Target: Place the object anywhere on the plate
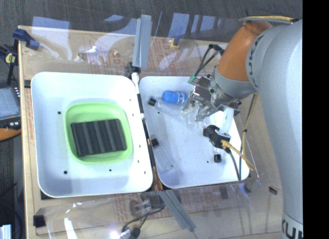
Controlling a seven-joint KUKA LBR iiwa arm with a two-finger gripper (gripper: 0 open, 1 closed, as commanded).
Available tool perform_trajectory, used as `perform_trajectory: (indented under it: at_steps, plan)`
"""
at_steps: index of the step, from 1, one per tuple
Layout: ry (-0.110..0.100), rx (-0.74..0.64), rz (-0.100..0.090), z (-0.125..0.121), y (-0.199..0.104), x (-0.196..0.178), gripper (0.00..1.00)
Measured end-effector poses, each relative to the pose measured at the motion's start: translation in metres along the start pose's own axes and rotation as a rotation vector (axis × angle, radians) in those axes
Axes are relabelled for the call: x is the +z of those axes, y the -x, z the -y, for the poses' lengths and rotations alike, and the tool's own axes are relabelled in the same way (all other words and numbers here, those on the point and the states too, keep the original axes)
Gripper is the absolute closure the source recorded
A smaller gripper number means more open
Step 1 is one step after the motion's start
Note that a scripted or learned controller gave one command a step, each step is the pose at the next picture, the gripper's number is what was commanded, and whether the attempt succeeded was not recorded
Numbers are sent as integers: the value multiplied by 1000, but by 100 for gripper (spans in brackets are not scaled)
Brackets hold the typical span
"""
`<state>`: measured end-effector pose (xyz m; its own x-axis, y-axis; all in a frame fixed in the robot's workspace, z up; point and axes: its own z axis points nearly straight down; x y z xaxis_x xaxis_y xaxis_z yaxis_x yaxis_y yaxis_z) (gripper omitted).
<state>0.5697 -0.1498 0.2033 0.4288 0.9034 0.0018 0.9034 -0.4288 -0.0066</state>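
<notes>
Gripper (pixel 201 110) first: we cannot tell its state, since it hangs low in the right bin (pixel 175 173) just beside the bottle (pixel 172 100). We judge this clear plastic bottle with a blue cap light, slippery and easily crushed, best taken across its body. Farther left, the green plate (pixel 97 113) waits in the other bin (pixel 46 130).

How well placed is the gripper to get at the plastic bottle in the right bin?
Probably yes: the gripper hangs right beside the bottle in the right bin, with nothing lying between them.
</notes>
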Motion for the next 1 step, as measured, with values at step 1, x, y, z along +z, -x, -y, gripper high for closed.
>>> perform_trajectory:
  at_steps: [1]
  plan:
    - [0, 0, 0, 0, 0, 0, 0]
